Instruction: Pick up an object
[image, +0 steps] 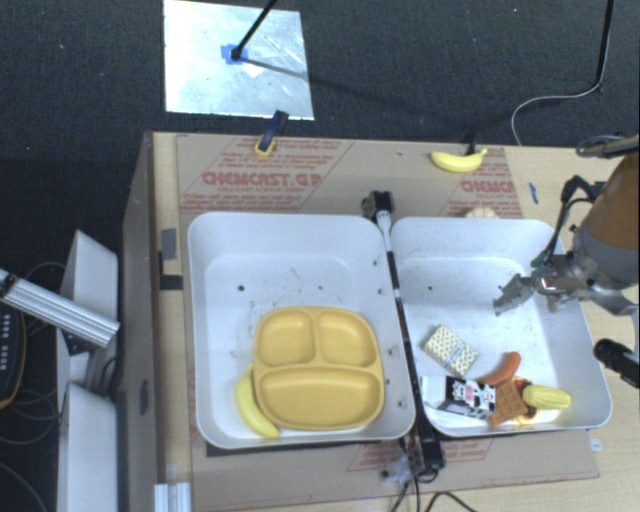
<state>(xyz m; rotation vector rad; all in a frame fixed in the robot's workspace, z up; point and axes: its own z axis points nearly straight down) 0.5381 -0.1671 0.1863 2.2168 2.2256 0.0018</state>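
Note:
In the right bin (440, 250), my gripper (530, 297) hangs over the bare floor near the right wall, open, with nothing between its fingers. Toward the bin's front lie a small checkered packet (450, 349), an orange-red sausage (499, 367), a black-and-white toy (469, 396) and a yellow corn-like piece (546, 398). All of these sit in front of and to the left of the gripper, apart from it.
The left bin (230, 250) holds a yellow divided plate (318, 367) with a banana (252, 408) against its front left edge. Behind the bins, a second banana (458, 159) lies on the cardboard bench. A black divider (396, 300) runs between the bins.

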